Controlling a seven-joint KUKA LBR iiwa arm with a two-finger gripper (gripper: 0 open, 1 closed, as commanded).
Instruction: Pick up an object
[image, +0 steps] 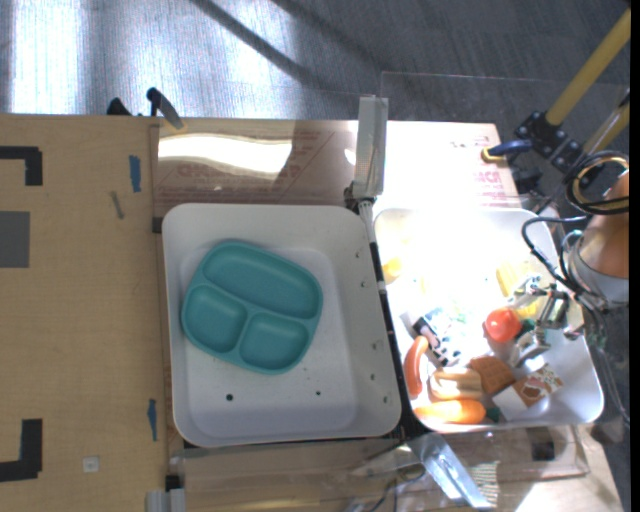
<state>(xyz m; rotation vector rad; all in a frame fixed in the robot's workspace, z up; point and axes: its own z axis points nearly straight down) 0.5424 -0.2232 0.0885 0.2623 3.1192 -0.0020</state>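
The toys sit heaped in the right bin (590, 400) so the arm can reach them. The gripper (545, 318) hangs low over that heap. I cannot tell if it holds anything. A red ball (501, 324) lies just beside it. A teal plate (252, 306) rests well apart in the left bin (200, 410).

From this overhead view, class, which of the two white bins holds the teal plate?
The left bin holds the teal plate, which has three sections. The right bin holds a jumble of small toy foods instead.
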